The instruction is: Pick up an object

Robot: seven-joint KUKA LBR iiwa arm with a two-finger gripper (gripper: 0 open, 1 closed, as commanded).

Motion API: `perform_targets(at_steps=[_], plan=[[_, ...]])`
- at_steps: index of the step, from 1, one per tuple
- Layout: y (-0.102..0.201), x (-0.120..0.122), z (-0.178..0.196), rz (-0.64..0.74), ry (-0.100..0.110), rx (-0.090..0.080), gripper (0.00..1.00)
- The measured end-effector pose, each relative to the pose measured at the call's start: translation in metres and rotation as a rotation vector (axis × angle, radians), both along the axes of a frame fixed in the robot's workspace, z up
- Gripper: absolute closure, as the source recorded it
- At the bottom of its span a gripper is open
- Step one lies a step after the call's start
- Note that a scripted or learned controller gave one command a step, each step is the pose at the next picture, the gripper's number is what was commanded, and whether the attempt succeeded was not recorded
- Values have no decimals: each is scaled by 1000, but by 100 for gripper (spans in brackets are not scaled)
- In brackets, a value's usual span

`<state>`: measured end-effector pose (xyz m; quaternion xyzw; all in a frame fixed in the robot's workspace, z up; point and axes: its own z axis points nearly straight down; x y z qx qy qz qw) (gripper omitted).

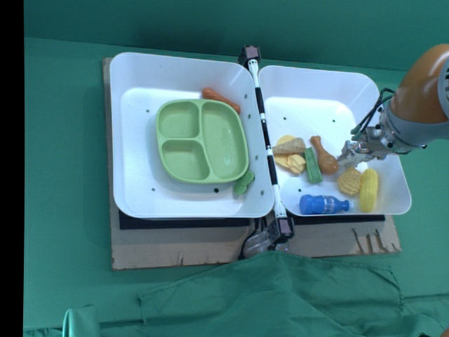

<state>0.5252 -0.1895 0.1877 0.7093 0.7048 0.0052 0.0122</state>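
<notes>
Green counter [63, 188], two bins. Pincer [353, 153] low in right bin [316, 83], 3 o'clock of drumstick [323, 154], poised over toy food; opening unclear, nothing visibly held.

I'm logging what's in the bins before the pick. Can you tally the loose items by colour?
Yellow or tan: 4 (corn, crinkle chip, wedge, pieces)
Orange or brown: 2 (carrot, drumstick)
Green: 3 (divided plate, leaf, stick)
Blue: 1 (bottle)
Total: 10
</notes>
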Motion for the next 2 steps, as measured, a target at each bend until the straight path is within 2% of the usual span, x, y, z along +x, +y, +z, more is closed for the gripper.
perform_targets(at_steps=[1, 2], plan=[[0, -53, -1, 0, -2, -2, 100], [2, -51, 63, 4, 13, 4, 100]])
